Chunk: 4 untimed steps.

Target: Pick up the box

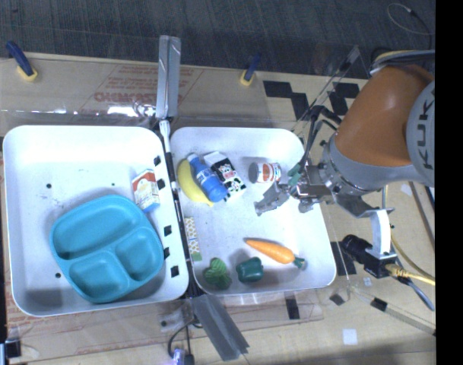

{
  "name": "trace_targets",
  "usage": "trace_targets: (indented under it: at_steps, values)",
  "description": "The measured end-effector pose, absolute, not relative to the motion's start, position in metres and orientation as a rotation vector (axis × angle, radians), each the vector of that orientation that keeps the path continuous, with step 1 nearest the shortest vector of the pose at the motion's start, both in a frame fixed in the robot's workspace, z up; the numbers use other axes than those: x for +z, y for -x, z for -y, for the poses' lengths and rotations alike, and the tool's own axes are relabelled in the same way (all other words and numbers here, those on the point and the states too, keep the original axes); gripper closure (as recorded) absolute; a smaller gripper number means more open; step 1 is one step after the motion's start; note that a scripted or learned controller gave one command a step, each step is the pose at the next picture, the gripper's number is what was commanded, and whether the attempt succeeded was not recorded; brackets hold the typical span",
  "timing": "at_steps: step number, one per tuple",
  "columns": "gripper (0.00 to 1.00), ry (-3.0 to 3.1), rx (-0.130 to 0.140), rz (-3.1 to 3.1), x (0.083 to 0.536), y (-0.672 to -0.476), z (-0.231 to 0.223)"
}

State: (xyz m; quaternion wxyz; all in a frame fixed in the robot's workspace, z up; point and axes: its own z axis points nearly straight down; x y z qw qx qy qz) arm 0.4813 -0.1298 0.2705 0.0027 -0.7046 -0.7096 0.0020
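The task stood at an early stage: the box (pixel 146 189), a small red-and-white carton, lay untouched in the left bin (pixel 33 147), against that bin's inner wall and just beside the blue divided tray (pixel 106 249), well to the left of the claw (pixel 271 201). The claw hung over the right bin (pixel 311 261), near its right wall, and whether its tips were apart or together could not be told at this slant; nothing was seen held. Left to do, by judgement: the crossing, the descent, the grasp and the lift. Between the claw and the box lay a small can (pixel 264 172), a blue bottle (pixel 208 181), a banana (pixel 188 182) and the divider (pixel 172 204) between the bins. Below the claw lay a carrot (pixel 271 251). Open room around the box was tight on its tray and wall sides, freer above it toward the far wall.
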Motion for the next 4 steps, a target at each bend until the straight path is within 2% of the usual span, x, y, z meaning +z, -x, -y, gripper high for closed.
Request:
trace_targets:
  at_steps: [1, 2, 3, 4]
  values:
    - [0.0, 2.344, 0.009, 2.082, 0.173, -0.548, 0.119]
    - [0.0, 2.325, 0.007, 2.104, 0.089, -0.583, 0.104]
    - [1.0, 2.316, 0.015, 2.106, 0.096, -0.582, 0.104]
    - [1.0, 2.285, 0.006, 2.146, 0.129, -0.556, 0.127]
